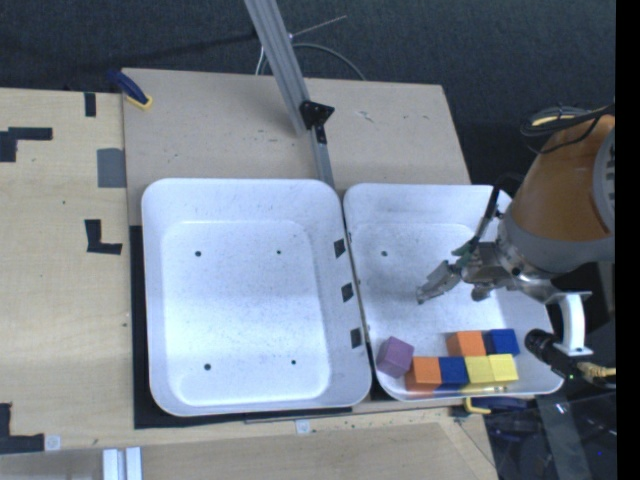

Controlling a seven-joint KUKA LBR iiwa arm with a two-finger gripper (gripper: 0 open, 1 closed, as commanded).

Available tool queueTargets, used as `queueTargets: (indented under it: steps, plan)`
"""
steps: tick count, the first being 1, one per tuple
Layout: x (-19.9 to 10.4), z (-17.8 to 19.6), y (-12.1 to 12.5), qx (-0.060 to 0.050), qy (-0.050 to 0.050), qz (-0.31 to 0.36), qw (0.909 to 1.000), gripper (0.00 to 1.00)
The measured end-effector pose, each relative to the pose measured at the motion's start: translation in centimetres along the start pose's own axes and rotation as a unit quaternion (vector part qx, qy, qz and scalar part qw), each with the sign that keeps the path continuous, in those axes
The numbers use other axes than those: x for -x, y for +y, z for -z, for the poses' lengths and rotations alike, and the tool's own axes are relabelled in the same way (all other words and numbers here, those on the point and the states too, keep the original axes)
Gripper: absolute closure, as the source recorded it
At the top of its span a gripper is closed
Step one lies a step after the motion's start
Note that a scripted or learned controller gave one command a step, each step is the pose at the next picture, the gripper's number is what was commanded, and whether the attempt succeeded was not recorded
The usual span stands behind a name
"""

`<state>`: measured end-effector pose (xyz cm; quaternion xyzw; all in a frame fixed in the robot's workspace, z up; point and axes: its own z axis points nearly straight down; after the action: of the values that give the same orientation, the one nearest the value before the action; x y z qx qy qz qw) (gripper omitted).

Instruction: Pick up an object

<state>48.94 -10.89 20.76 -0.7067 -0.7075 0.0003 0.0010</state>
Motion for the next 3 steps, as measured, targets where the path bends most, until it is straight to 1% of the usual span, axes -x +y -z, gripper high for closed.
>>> queueTargets:
  steps: [1, 2, 3]
  plan:
    - [6.5, -11.9, 5.3, 0.0, -0.002, -0.001, 1.0, 0.0]
    - [6.3, -10.6, 5.3, 0.0, 0.0, 0.0, 1.0, 1.0]
    - [-1.3, -11.6, 4.6, 0.001, 0.0, 0.002, 1.0, 1.0]
